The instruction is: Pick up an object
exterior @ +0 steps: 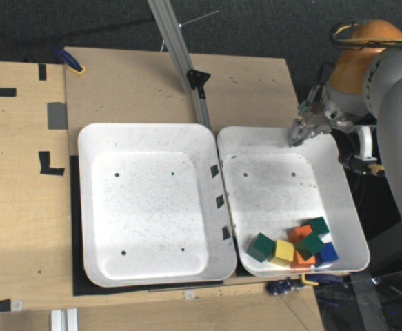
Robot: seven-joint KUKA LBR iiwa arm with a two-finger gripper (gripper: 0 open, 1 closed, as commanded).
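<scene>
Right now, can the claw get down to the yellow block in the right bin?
Probably yes. The claw hangs over the far rim of the right bin, and bare bin floor lies between it and the yellow block. The green block and orange block crowd its sides, so gripping may be tight.

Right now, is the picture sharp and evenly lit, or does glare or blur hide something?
Camera view: light is even, and the bins are bright white without hiding glare; the blocks look soft but colours are clear; the gripper is small and blurred, so its state is unclear.
</scene>
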